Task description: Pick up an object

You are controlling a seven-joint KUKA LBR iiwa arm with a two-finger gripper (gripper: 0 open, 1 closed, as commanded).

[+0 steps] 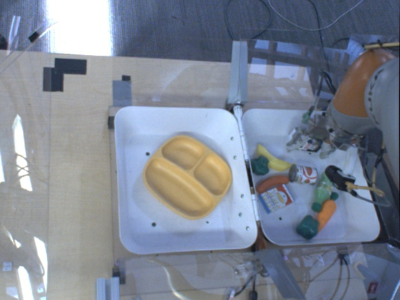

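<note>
The gripper (306, 141) hangs over the right bin (369, 230); I cannot tell its state. The banana (273, 157) lies just beside it. It should go straight down and squeeze gently.

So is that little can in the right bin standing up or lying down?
Lying down. The can rests on its side on the right bin floor, beside the banana.
</note>
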